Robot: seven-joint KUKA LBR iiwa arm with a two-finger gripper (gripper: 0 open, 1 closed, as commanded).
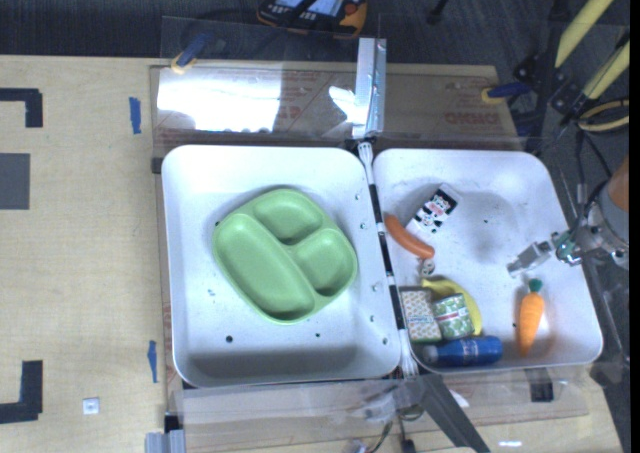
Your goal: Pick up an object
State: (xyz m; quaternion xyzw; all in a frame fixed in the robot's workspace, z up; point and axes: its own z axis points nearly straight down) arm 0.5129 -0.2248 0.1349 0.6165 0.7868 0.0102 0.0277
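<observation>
The right bin (500,176) holds several objects. An orange sausage (409,235) lies near its left wall, with a small black-and-white carton (436,209) just behind it. At the front left sit a yellow banana (462,297), two green patterned boxes (438,316) and a blue bottle (465,351). A toy carrot (530,320) lies at the front right. My gripper (531,255) reaches in from the right edge, low over the bin floor, just above and behind the carrot. Nothing shows in its grasp.
The left bin (190,241) holds a green divided plate (285,253). A metal divider (380,231) runs between the two bins. Clear plastic sheets (260,91) stand behind the bins. The arm's wrist (600,236) overhangs the right bin's right wall.
</observation>
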